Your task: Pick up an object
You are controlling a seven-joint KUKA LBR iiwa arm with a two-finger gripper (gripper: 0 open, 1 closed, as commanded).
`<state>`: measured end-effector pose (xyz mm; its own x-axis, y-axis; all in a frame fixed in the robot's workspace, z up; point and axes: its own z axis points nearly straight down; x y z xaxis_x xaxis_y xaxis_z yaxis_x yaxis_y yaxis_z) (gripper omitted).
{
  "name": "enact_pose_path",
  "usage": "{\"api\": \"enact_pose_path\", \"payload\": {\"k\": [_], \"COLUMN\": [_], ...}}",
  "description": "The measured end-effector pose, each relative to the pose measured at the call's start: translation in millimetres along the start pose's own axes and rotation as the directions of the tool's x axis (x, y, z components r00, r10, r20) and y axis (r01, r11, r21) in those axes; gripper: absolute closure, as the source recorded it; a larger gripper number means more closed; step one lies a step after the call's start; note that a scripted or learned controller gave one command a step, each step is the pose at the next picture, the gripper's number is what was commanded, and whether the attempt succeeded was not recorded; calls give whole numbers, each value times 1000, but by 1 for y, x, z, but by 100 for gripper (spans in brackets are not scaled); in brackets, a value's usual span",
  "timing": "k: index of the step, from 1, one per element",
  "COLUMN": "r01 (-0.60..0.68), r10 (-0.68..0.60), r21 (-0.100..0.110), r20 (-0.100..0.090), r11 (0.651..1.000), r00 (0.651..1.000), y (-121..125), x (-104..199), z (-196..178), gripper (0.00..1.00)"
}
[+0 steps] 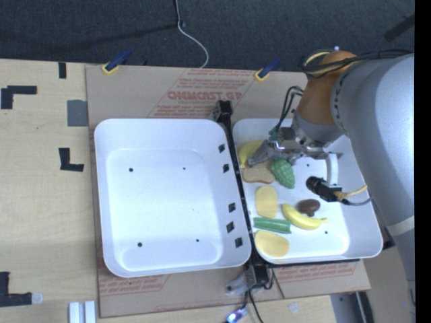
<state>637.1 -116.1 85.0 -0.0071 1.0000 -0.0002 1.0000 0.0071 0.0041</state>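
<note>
The gripper (273, 155) hovers over the right bin (360, 244), fingers seemingly spread around nothing, beside one green bumpy toy (285, 173) and one banana (303, 219) (red print on the cardboard (195, 93) is illegible).

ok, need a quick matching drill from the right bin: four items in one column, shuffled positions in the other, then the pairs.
Items:
1. banana
2. green bumpy fruit
3. green bean
4. brown piece

Places:
A. just under the gripper
B. touching the banana's upper side
C. between two pale yellow pieces, along the bin's left side
D. curved across the right bin's lower middle

Pairs: 1-D, 2-A, 3-C, 4-B
</note>
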Motion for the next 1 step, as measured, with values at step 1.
{"api": "enact_pose_path", "payload": {"k": [1], "r01": [-2], "r10": [2], "r21": [51], "r20": [18], "r11": [999], "r00": [1000], "y": [23], "x": [7], "z": [0], "gripper": [0]}}
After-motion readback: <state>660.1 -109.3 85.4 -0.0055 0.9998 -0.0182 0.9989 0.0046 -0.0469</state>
